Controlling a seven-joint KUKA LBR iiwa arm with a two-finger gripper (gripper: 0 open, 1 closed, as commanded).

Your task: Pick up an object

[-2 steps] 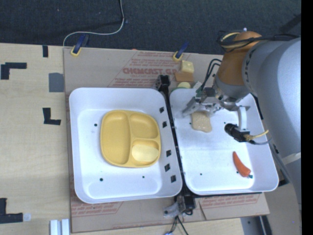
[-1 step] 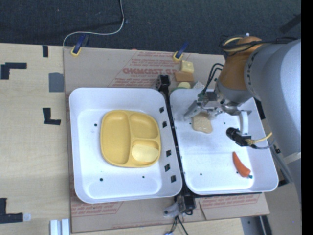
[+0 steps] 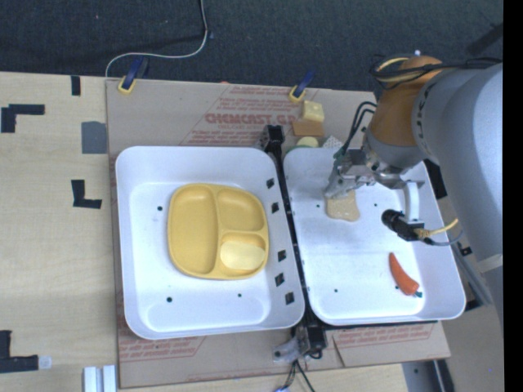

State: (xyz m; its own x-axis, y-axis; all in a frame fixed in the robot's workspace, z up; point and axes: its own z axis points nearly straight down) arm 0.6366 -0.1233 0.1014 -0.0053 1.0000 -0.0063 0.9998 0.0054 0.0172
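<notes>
Camera view: the tool (image 3: pixel 341 184) sits low in the right bin (image 3: pixel 359 300), upper middle of the frame, right at a tan lump (image 3: pixel 344 209); whether it is apart or together, I cannot tell. Judged step: the reach-and-grasp, with closing and lifting next. The lump looks blocky with no clear long axis.
</notes>
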